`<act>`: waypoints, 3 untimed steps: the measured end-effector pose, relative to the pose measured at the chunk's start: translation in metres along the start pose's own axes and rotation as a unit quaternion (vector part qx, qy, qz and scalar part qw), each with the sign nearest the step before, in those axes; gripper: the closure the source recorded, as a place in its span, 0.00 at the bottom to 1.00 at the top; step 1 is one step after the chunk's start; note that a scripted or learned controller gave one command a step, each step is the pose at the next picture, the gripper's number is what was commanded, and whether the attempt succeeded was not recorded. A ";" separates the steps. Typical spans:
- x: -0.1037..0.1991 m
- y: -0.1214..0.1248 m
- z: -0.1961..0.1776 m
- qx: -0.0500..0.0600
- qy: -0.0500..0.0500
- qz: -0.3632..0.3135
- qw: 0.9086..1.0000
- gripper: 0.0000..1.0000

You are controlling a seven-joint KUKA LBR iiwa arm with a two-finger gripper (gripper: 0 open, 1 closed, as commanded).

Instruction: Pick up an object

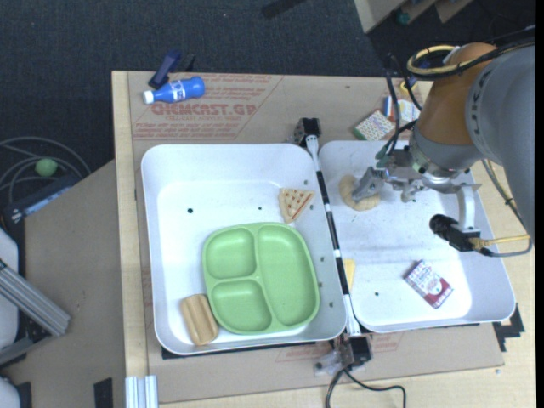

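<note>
Your claw [367, 184] sits low in the right bin [476, 308], near its far left corner, right over a round tan cookie [360, 194]; you can't tell whether it grips it or how wide it's spread. A red-and-white packet [427, 282] lies near that bin's near right corner. In the left bin [157, 194]: a waffle wedge [295, 202] by the right edge, a green divided plate [258, 276] toward the near edge, a tan bread piece [199, 319] at the near left corner.
</note>
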State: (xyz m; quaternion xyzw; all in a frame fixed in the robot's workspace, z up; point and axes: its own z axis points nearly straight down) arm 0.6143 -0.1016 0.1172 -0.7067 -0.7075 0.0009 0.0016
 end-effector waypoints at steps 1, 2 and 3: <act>-0.005 0.024 0.033 -0.002 -0.001 0.000 1.000 0.00; -0.005 0.026 0.021 -0.004 -0.002 -0.001 1.000 1.00; 0.064 -0.002 -0.069 -0.003 0.000 0.000 1.000 1.00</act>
